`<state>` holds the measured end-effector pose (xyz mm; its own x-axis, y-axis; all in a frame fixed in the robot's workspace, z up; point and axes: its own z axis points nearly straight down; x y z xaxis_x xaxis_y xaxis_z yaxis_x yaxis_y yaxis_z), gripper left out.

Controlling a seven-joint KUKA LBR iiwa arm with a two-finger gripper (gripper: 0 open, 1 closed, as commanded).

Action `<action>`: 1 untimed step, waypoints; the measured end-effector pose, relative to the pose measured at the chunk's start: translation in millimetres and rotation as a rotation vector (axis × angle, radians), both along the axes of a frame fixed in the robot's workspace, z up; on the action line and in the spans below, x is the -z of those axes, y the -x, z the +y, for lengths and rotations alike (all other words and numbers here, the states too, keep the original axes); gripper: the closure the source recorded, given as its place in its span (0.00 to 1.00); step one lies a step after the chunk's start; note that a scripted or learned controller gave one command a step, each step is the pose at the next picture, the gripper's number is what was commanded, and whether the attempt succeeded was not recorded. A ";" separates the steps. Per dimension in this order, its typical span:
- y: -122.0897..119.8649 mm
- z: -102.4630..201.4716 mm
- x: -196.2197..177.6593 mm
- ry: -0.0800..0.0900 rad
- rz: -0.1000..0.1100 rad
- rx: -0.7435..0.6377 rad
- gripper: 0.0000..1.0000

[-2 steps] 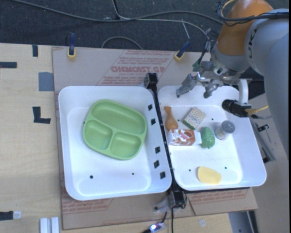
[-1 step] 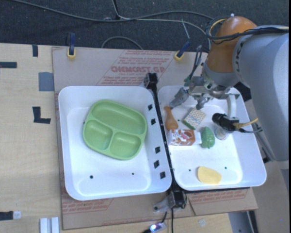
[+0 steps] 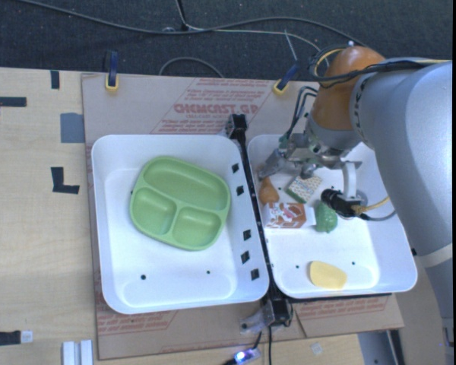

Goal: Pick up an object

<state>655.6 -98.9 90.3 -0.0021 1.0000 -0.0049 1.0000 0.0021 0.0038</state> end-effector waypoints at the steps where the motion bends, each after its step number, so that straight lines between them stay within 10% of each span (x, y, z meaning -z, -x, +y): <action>1: -1.7 1.2 -13.7 -0.001 -0.005 -0.001 1.00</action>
<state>657.3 -97.7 104.0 -0.0035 1.0000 -0.0039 1.0000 0.0035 0.0086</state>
